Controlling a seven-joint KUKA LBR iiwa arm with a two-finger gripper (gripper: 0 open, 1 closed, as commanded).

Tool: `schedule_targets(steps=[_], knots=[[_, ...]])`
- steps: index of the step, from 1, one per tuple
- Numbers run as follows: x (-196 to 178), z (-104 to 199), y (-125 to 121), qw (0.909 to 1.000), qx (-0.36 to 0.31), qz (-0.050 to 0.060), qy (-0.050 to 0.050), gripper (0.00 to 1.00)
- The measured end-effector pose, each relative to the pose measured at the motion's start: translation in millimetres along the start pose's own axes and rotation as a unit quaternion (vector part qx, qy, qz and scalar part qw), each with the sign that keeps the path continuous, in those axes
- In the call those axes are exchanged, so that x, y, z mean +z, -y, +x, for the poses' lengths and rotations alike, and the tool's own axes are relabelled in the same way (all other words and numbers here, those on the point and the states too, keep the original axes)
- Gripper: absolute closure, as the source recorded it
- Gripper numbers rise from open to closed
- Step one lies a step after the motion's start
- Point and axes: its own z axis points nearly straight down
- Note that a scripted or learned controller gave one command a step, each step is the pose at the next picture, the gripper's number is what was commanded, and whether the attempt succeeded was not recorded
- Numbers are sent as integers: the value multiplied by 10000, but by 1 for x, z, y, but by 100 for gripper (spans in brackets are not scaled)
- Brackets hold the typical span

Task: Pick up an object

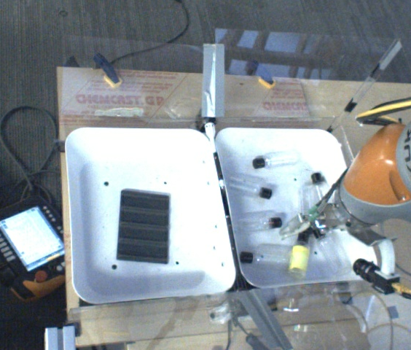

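hand (313,224) low in the right bin (282,138), grip state hidden, cannot tell | nearest object: yellow-capped vial (298,259) just beside it, toward the bin's near edge, long axis running roughly near-to-far | clear black-capped vials (264,192) lay further left

Red print reading "CHEMCAST GP" runs across the protective sheet (122,97) behind the left bin.

White bins (89,159), black ribbed tray (144,226), black-capped clear vials (275,160), yellow tube (298,260), orange-banded arm (380,177).
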Motion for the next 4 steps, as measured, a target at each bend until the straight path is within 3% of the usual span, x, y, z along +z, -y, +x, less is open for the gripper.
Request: schedule_targets(steps=[1, 2, 3, 4], knots=[[-10, 2, -3, 10000, -8, -28, -10, 100], [-10, 2, -3, 10000, -10, -27, -11, 0], [1, -33, -67, 9995, -301, -23, -2, 0], [1, -39, -88, 9990, -440, 3, -39, 0]])
